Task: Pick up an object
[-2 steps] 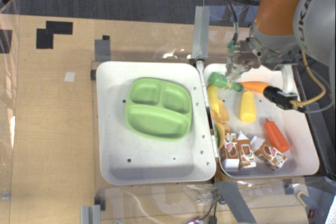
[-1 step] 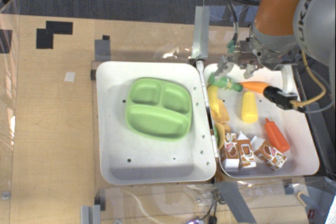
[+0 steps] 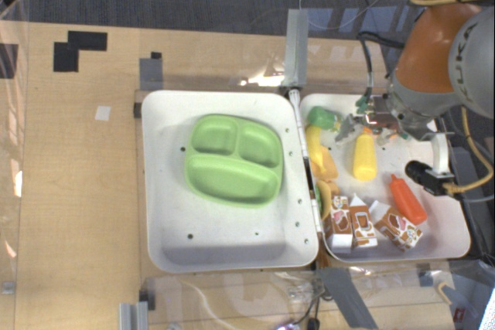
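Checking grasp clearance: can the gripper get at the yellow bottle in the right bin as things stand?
Probably yes. The gripper sits right at the top end of the yellow bottle, which lies apart from the orange bottle and the cartons. The green item to the left is the nearest crowding.

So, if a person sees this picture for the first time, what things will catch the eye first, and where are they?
First comes the big green divided plate, lying in the middle of the left bin. Next is the grey arm with its orange band, reaching in from the right, its gripper hovering over the far part of the right bin just above a yellow bottle. Small brown and white cartons sit in a cluster along that bin's near edge.
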`<action>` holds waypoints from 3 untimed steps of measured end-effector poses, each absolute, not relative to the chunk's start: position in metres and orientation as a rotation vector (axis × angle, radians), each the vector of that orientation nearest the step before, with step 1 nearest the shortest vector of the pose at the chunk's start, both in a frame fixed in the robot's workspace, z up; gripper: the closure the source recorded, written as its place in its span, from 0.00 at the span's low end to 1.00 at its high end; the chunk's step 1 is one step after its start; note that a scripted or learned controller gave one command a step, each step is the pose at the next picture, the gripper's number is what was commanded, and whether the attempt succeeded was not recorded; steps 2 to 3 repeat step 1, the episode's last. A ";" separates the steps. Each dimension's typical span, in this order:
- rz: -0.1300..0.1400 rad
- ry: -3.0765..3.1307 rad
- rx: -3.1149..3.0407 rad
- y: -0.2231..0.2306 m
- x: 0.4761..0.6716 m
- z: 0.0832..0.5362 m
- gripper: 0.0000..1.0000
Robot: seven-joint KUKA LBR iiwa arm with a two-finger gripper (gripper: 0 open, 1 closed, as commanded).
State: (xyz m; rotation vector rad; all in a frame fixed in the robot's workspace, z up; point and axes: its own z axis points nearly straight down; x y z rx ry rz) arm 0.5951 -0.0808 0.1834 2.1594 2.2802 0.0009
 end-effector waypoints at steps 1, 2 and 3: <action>0.003 2.131 2.305 -0.125 0.616 0.090 0.00; 0.003 2.131 2.305 -0.125 0.616 0.090 0.00; 0.003 2.131 2.305 -0.125 0.616 0.090 0.00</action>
